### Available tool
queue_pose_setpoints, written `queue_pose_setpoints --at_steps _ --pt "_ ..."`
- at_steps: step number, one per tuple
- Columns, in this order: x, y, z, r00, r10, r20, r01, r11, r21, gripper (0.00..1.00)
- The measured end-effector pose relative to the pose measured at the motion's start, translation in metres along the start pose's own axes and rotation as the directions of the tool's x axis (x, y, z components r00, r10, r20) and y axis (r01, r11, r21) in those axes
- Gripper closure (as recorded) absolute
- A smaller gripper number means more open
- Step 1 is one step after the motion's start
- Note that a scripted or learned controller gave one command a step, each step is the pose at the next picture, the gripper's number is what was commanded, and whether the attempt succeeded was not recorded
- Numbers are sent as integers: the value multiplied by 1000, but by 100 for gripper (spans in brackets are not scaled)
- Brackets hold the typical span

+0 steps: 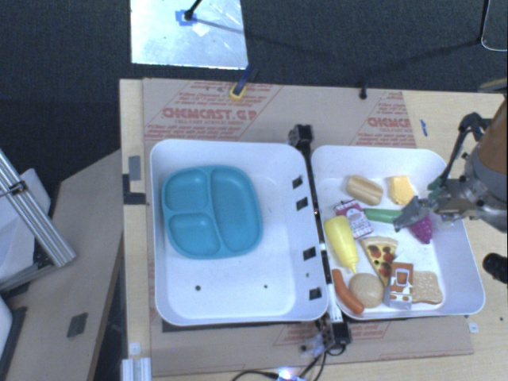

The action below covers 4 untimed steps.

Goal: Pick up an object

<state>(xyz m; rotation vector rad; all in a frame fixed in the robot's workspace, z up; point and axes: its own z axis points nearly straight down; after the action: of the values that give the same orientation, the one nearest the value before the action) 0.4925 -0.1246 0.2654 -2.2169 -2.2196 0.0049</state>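
The right bin (456,272) holds several toy foods: a hot dog bun (364,187), a yellow cheese wedge (402,189), a green pod (383,214), a small pink carton (353,217), a yellow bottle (341,241), a pizza slice (381,254), a red sausage (345,292), a tan round roll (367,289), a red and white carton (401,281) and a toast slice (427,288). My gripper (419,214) reaches in from the right, low over the bin's right half. A purple piece (424,230) lies right under its tip, touching or nearly so.
The left bin (238,292) holds a blue divided plate (212,211). A black clip strip (309,228) runs along the seam between the bins. Behind the bench stands a shiny metal plate (189,22).
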Motion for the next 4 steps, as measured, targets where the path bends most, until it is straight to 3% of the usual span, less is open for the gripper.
queue_pose_setpoints --at_steps 1,4 --pt "0 2 -4 1000 -2 1 2 1000 -8 0" --pt "5 7 126 1000 0 -1 0 1000 -2 0"
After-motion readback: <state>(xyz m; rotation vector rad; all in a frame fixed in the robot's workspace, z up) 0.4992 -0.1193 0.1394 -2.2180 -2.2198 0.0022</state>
